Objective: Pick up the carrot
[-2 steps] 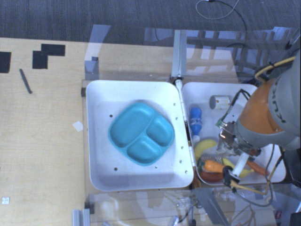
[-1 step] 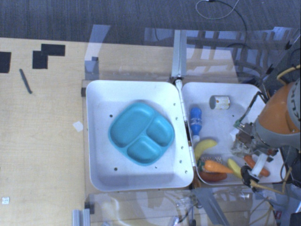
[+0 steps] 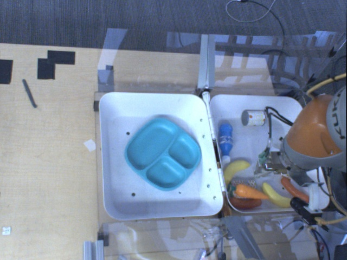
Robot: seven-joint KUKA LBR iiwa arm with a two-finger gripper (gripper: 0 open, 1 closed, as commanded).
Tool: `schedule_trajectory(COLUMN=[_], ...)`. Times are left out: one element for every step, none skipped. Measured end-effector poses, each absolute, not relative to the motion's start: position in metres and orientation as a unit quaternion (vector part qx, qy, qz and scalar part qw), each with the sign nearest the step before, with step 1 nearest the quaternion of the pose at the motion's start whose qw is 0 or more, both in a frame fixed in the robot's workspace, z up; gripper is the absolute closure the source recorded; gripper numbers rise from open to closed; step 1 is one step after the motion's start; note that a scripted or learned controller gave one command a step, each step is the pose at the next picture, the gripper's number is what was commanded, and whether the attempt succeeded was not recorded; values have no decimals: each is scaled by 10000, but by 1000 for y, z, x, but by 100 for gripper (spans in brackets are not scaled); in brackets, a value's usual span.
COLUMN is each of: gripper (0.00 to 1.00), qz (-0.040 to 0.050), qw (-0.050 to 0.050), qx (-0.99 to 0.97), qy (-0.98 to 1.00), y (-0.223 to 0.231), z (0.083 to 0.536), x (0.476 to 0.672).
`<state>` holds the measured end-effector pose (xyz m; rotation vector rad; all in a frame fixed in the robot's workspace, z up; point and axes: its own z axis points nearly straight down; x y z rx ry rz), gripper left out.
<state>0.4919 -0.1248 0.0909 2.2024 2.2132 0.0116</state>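
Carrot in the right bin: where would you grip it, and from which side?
Grip the carrot around its middle, coming straight down from above with the fingers across its narrow width. It lies flat, running left to right near the bin's front edge, crowded by a banana and a dark red item, so a sideways approach looks blocked.

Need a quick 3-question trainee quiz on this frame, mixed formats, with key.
1. True or false: the carrot lies in the left bin.
2. What sits in the left bin? A) blue tray B) bottle C) banana
3. Fill in: the carrot lies between two yellow ____.

Key:
1. False; it lies in the right bin, near the front edge.
2. A; the divided blue tray.
3. Bananas; one behind it, the other to its right.
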Motion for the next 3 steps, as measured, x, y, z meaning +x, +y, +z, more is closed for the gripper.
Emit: schedule_trajectory(gripper=[100, 100, 100], qz=[57, 32, 45], qw=[53, 100, 64], qx=[6134, 5603, 5850], qy=[7897, 8282, 8110], y=[-202, -136, -164], z=[91, 91, 91], x=[493, 493, 508])
